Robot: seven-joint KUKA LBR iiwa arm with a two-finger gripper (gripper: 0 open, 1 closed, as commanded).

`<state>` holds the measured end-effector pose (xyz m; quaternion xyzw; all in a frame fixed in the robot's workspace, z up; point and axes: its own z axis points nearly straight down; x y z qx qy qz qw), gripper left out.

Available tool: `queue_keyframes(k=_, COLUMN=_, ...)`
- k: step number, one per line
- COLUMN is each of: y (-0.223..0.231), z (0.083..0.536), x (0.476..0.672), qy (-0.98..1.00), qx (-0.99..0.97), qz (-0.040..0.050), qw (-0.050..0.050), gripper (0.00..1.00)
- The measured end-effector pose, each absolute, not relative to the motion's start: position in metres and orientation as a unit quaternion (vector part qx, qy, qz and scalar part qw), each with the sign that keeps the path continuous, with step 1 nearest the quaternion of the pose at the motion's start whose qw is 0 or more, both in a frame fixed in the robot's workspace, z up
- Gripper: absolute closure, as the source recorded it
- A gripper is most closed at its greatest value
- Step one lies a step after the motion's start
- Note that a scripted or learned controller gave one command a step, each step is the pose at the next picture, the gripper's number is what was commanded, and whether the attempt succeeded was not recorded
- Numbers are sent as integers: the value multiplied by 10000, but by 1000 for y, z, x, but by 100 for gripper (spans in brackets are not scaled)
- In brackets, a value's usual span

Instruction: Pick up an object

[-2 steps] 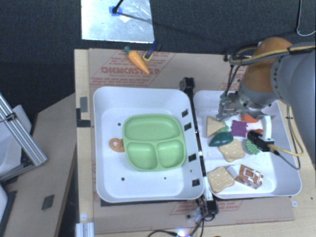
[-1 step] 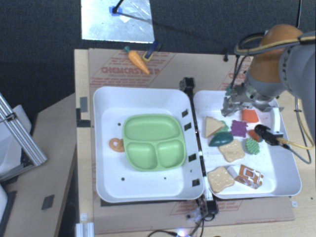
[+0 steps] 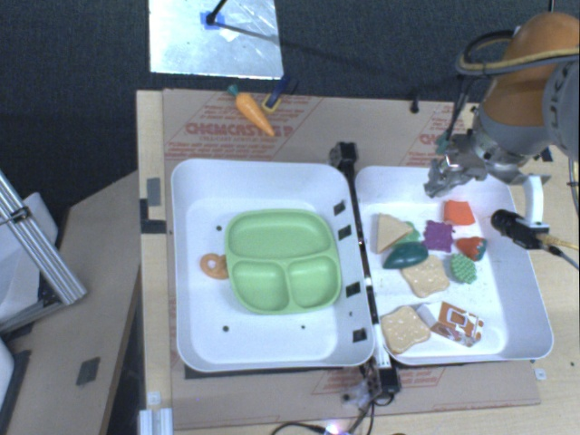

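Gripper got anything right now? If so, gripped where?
Nothing held, as far as the view shows. The gripper hovers over the back edge of the right bin, with no object between its fingers; the toys lie loose below.

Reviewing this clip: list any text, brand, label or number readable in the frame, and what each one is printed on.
"CHEMCAST" in red, repeated, on the brown protective sheet under the bins; the smaller words after it are too blurred to read.
The same red print near the sheet's right rear corner is partly covered and unreadable.
The snack packet in the right bin carries a red and white pattern, no readable words.
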<state>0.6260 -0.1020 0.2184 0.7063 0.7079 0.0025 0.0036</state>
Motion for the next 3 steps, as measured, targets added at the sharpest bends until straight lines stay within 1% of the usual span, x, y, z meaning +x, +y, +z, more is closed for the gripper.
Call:
queue_keyframes(k=1, y=-102, z=225, x=627, qy=7085, qx=7057, qz=10, qw=12, gripper=100)
queue_keyframes(k=2, y=-63, z=233, x=603, qy=7100, qx=7042, qz=10, qw=-1, gripper=100)
queue_keyframes(k=3, y=-14, z=223, x=580, qy=7104, qx=7038, qz=4, qw=-14, gripper=100)
